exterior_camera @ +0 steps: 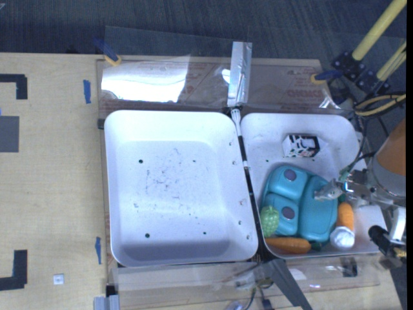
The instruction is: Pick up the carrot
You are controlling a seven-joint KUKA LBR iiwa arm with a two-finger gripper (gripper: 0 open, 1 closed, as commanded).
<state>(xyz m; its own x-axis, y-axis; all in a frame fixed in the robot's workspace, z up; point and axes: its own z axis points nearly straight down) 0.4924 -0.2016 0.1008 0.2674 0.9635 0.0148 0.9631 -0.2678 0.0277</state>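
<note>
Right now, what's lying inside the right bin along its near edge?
In the right bin, the carrot lies along the near edge, below the teal toy, with a green item beside it. An orange-and-white bottle sits right. Anything beneath the teal toy is covered.

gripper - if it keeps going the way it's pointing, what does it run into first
The gripper points leftward over the right bin, so it would likely meet the teal plastic toy first. The carrot lies nearer the front rim, off that line. Depth is unclear.

Carrot (288,244) orange; toy case (301,205) turquoise; bins (129,124) white; small box (301,146) black-and-white patterned.
</note>
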